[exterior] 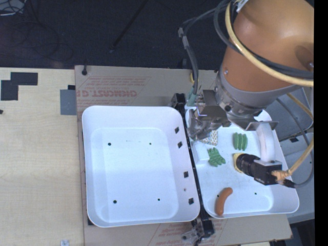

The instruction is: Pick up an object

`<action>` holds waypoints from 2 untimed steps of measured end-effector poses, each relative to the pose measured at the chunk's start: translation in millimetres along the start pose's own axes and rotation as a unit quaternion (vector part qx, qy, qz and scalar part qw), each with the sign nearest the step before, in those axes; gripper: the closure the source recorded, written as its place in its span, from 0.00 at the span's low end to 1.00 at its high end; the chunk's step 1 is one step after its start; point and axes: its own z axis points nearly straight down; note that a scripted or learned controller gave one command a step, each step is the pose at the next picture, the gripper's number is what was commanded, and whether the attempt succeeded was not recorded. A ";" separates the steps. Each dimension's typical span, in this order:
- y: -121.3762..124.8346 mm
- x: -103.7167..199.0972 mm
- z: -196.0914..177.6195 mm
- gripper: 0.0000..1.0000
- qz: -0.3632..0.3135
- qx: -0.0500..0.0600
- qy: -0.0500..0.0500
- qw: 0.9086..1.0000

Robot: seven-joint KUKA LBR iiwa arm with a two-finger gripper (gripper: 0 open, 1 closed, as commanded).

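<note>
**Desk:** As the arm (266,40) reaches in from the right, what do you have under it?

**Spotter:** You have a pale wooden bench (36,163) with a sheet of printed cardboard (128,83) on it. Two white bins sit side by side on the cardboard, and a dark floor lies behind.

**Desk:** Where are the things to pick?

**Spotter:** All are in the right bin (287,206). An orange sausage (223,201) lies near the front edge and a green leafy piece (216,157) toward the middle. A green pod (240,140) sits just behind that, and a small speckled piece (212,137) is just beside the gripper (199,129).

**Desk:** And the gripper itself?

**Spotter:** It hangs over that bin's back corner, close to the wall shared with the left bin (89,163). You cannot tell from this angle whether it is parted or closed.

**Desk:** Room to move?

**Spotter:** The sausage lies well apart from the rest, with bare white around it. The leafy piece sits near the dividing wall.
</note>
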 end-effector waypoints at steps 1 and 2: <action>0.4 58.2 -90.8 1.00 -0.001 -0.002 0.001 1.000; 44.6 136.8 -110.1 1.00 0.000 0.000 0.000 1.000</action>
